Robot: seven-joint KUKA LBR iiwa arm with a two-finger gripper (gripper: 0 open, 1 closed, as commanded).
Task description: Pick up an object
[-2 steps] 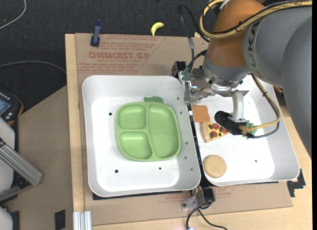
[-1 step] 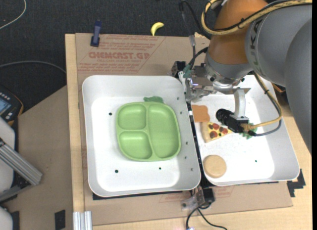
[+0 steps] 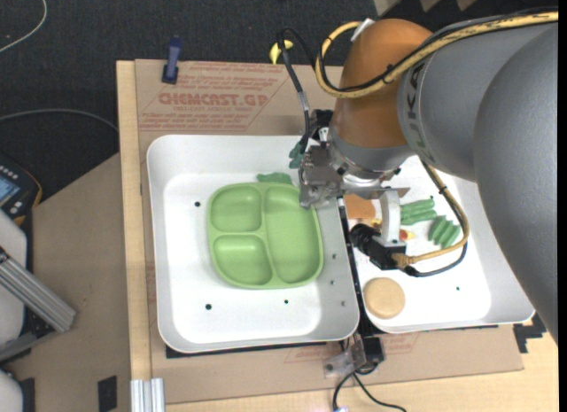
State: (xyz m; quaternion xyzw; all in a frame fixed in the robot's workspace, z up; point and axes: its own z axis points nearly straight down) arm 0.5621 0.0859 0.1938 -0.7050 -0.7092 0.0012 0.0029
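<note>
The arm's jaws [image 3: 315,190], whose state cannot be told from here, hang at the upper right rim of the pale green divided plastic plate [image 3: 264,235], which spreads down-left from them.

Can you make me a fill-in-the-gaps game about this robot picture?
1. The light green divided plastic plate lies in the ____ white bin.
2. That plate has ____ compartments.
3. The round tan disc lies in the ____ white bin.
4. The band above the arm's wrist is ____.

Missing words: left; three; right; orange
</note>
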